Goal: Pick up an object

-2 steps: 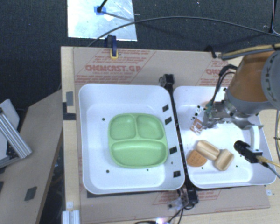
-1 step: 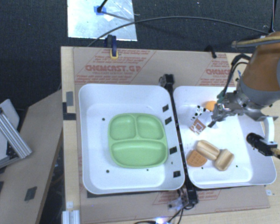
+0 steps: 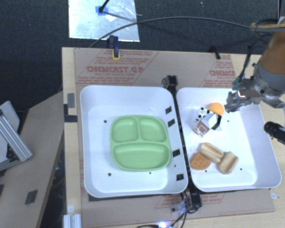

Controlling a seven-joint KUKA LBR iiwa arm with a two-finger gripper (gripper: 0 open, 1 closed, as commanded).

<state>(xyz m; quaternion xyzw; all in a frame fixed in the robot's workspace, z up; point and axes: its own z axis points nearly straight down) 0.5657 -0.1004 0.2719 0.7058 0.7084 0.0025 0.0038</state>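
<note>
- Gripper (image 3: pixel 232 101): positioned over the right bin (image 3: pixel 261 151), at its upper part. Whether it is released or clenched cannot be told.
- Orange ball (image 3: pixel 216 109): lies in the right bin, just beside the gripper at its 8 o'clock; not seen between the gripper parts.
- Small black-and-white item (image 3: pixel 203 122): touching the ball at its 7 o'clock.
- Two tan bread-like pieces (image 3: pixel 218 157) and a round waffle-like biscuit (image 3: pixel 200 163): grouped at the bin's 6 o'clock.
- Left bin (image 3: pixel 95 103): holds a green divided plate (image 3: pixel 140 143), three compartments.
</note>
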